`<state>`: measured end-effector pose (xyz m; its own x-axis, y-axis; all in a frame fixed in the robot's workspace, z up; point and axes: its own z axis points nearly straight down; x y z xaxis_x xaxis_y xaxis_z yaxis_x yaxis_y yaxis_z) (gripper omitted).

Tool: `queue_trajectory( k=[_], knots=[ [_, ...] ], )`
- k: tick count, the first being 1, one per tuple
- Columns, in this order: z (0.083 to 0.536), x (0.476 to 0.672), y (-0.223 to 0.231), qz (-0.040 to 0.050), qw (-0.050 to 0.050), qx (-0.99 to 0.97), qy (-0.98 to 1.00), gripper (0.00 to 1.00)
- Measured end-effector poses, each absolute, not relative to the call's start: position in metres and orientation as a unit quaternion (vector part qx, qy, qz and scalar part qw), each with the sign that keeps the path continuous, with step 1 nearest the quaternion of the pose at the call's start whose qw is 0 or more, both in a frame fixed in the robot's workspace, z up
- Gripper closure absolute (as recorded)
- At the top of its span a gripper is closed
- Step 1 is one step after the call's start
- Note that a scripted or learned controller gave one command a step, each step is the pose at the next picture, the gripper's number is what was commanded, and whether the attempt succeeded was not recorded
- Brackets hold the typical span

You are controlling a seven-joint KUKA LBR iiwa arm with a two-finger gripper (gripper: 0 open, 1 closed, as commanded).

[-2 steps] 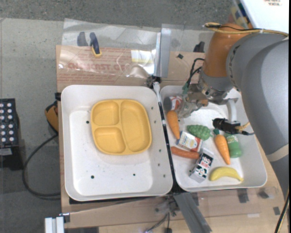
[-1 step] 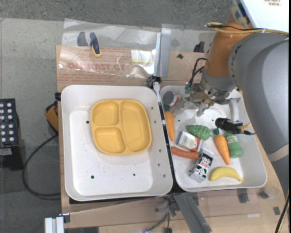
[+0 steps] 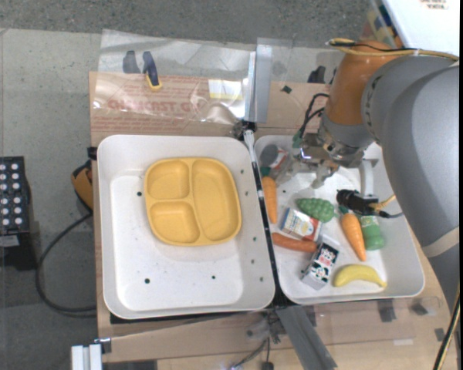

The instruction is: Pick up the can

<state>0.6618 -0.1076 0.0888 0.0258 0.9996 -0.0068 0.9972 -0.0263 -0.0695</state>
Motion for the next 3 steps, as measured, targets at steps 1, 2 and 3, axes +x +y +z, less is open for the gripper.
queue_trajectory(
  k=[1, 2, 3],
  knots=[
    [0.097, 0.661, -0.1021, 0.0261, 0.029, -0.716, -0.697, 1.0],
    [0.098, 0.6611, -0.1064, 0.0272, 0.025, -0.717, -0.696, 0.0],
    [0.092, 0.666, -0.1043, 0.0224, 0.015, -0.659, -0.752, 0.0]
  ],
)
